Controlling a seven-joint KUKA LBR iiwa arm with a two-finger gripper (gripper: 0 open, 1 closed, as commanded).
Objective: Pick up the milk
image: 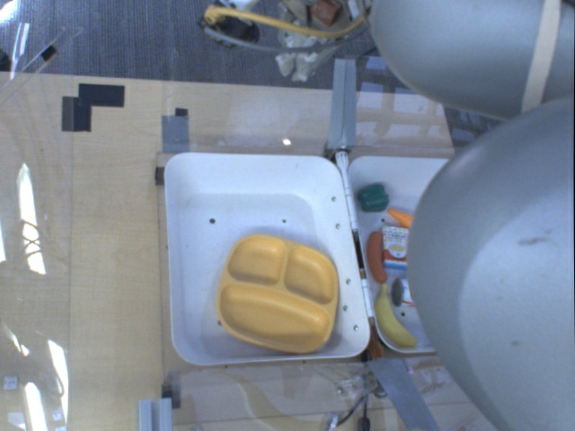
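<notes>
The milk (394,246), a small carton, lies in the right bin (395,171) between a hot dog (375,257), a carrot (401,217) and a banana (393,320), while the grey arm (503,277) overhangs that bin and a yellow divided tray (278,293) sits in the left bin (193,268).

Most of the right shallow white bin (367,176) is covered from above by the bulky grey arm (503,268), so that only a narrow strip along its left wall is left open. That strip is crowded by a green block (372,196), a small milk carton (395,244), a reddish sausage-shaped piece (375,255) and a yellow banana (393,321), lying close together near the divider. In the left shallow white bin (193,241), the lower middle is taken up by a yellow three-compartment plastic tray (278,293), while open floor is left along the back and the left wall.
</notes>
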